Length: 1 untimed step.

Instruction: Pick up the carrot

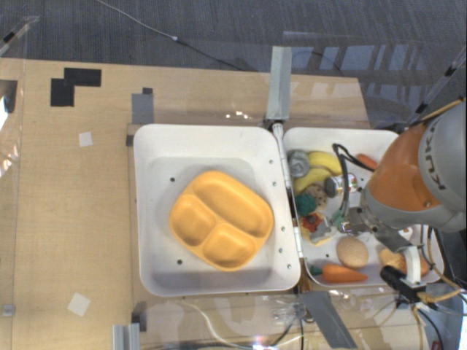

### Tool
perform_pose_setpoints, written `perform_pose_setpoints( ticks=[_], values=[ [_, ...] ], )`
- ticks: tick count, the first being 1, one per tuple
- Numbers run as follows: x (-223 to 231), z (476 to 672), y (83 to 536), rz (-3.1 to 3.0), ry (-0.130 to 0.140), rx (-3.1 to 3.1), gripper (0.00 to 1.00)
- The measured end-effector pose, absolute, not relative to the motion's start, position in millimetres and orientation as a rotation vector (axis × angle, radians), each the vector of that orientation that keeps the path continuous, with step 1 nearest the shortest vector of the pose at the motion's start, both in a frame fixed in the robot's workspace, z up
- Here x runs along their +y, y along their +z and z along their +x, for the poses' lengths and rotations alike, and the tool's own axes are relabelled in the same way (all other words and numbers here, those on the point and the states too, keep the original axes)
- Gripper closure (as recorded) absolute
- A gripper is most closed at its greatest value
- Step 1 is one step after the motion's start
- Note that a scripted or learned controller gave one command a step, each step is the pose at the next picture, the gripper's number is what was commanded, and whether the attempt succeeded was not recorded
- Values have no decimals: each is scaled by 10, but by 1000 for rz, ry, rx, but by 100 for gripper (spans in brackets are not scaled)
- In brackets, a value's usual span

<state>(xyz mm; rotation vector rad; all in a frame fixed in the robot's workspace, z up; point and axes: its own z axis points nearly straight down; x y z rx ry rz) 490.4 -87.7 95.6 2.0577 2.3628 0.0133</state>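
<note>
gripper point(343, 221) hangs low in the right bin point(332, 138), over the clutter at its middle, just above a beige ball point(352, 252); whether the fingers are apart or together cannot be told, as the wrist and cables cover them, and nothing is seen held. carrot point(343, 273) lies flat along the near wall of that bin, below the ball and free of the gripper. step in hand, by judgement: the approach, with the grasp not yet made. next move calls for a shift toward the near wall, down across the carrot's width, keeping off the ball and the wall. further out in the bin: a banana point(321, 168) and a small can point(298, 164). left bin point(146, 195) holds a yellow tray point(221, 219). both bins sit on the table point(73, 217).
</note>
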Motion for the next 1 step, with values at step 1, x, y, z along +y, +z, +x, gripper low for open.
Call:
perform_pose_setpoints(
  ticks=[1],
  values=[
    [-871, 5140, 930, 2084, 19, 2334, 0]
  ],
)
